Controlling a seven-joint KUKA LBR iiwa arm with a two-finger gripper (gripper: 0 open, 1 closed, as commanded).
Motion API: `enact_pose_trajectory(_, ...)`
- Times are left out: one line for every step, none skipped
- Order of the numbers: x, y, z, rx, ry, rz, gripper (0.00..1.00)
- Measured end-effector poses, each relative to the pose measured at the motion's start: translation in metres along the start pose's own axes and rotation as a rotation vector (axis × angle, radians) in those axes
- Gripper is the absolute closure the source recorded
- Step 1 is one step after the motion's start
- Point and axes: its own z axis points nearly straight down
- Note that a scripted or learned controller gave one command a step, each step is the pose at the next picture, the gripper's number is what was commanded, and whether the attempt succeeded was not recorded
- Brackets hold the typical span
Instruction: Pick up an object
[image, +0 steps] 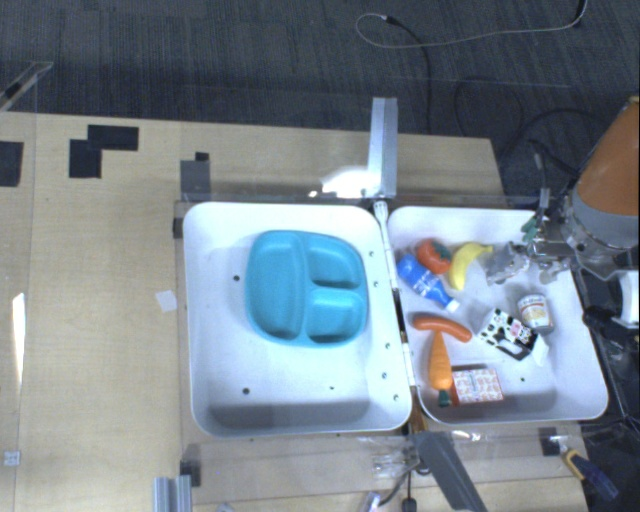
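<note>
At the near edge of the right bin (590, 400) lies a small red patterned box (476, 384), flat on the floor of the bin, with an orange carrot (440, 364) just beside it on its left, pointing up toward a red sausage (441, 325) that lies crosswise above it. To the right of these sits a black-and-white patterned piece (508, 334), and touching its upper right is a small can (534, 312) standing upright. Farther back, a blue bottle (426, 280) lies tilted near the divider, with an orange-red toy (433, 253) behind it and a yellow banana (467, 262) just beside that. The gripper (528, 253) hangs over the back right part of this bin, near the banana and above the can; whether it is open or closed cannot be told from this blurred view. The left bin (215, 300) holds a blue divided tray (305, 287), well apart from the arm (610, 190).
</note>
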Motion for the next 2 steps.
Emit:
enact_pose_trajectory(0.057, 0.034, 0.088, 0.000, 0.000, -0.049, 0.00)
enact_pose_trajectory(0.036, 0.087, 0.107, 0.033, 0.009, -0.044, 0.00)
